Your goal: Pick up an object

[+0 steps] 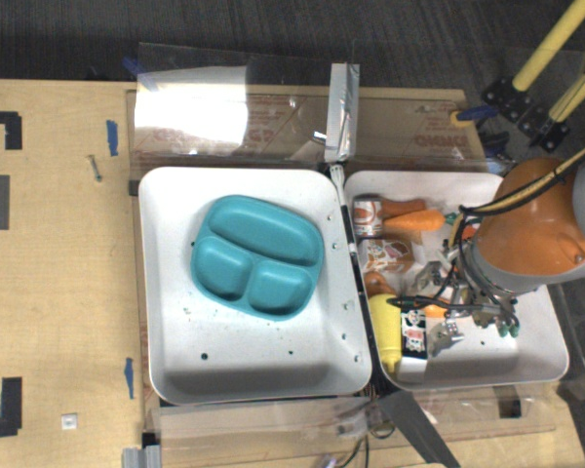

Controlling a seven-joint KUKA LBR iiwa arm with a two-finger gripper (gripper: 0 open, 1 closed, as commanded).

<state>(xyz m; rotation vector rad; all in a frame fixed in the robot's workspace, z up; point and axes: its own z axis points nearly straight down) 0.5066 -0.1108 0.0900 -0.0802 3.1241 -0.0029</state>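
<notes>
Arm low over the right bin (541, 359)

The end effector (455, 318) hangs among clutter; its grip cannot be told. A carrot (414, 221) lies far-side, a yellow bottle (384, 331) near-left; a teal tray (257, 255) fills the left bin (175, 349).

Grey arm (565, 224), rounded orange band, black cables, metallic end effector (447, 305)

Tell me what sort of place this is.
Most likely a robotics lab test bench for bin picking. Two shallow white plastic bins sit side by side on a plywood bench top, one holding a teal divided plastic plate, while a grey arm with an orange band reaches into the other.
</notes>
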